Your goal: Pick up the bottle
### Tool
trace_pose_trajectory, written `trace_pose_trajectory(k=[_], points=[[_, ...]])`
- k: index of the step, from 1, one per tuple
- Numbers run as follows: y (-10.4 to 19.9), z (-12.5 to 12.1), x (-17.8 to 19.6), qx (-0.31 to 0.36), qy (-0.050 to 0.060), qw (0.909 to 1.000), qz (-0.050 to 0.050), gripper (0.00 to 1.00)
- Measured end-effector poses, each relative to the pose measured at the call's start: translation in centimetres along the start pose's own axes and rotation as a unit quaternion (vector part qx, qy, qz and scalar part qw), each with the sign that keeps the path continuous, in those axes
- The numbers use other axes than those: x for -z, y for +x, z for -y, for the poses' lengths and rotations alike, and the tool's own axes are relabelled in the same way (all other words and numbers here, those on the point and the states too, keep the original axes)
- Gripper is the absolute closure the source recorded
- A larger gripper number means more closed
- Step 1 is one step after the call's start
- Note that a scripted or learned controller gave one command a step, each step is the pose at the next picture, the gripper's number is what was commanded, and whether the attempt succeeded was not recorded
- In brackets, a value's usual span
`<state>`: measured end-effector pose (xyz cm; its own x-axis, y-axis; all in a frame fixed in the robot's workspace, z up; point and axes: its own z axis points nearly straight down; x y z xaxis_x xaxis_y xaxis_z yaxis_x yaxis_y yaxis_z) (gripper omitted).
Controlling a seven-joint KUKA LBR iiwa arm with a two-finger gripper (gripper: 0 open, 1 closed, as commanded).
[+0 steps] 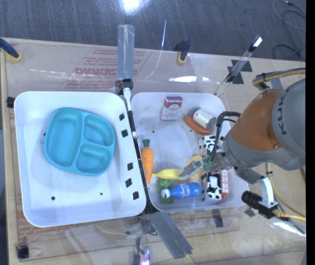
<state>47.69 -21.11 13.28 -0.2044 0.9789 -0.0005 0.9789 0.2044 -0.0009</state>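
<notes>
The blue bottle (pixel 183 191) lies on its side along the near edge of the right bin (pixel 152 106), its white cap toward the left, just below a yellow banana (pixel 168 174) and right of a carrot (pixel 147 160). The tool (pixel 197 169) hangs low over the banana's right end, just above the bottle; how wide it stands cannot be told. A blue divided plate (pixel 80 141) lies in the left bin (pixel 27 106).

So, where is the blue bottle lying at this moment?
The blue bottle lies on its side at the near edge of the right bin, just below the banana, beside the gripper.
</notes>
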Motion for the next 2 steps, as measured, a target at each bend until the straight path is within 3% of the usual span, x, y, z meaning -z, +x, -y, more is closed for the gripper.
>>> trace_pose_trajectory(k=[1,2], points=[[1.6,-0.3,-2.0,0.02,0.0,0.9998,-0.001,0.0],[0.2,0.0,-1.5,-0.001,0.001,1.0,0.0,0.0]])
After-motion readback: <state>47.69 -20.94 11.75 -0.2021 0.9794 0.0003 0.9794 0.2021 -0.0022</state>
